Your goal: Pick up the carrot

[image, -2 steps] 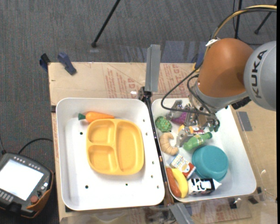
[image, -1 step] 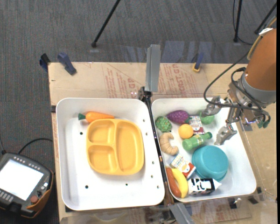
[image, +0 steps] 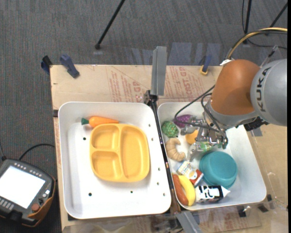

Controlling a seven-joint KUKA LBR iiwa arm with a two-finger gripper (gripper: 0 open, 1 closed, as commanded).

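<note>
The tray (image: 120,152) lies in the left bin (image: 72,178). The carrot (image: 101,121) lies just behind the tray. The bowl (image: 218,169), croissant (image: 175,149) and gripper (image: 207,141) are right of the tray.

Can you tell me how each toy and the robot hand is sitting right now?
carrot: lying flat in the left bin, against the yellow tray's top edge.
yellow tray: flat, compartments up.
teal bowl: upside down in the right bin.
croissant: lying flat.
gripper: low over the right bin, far from the carrot.
</note>
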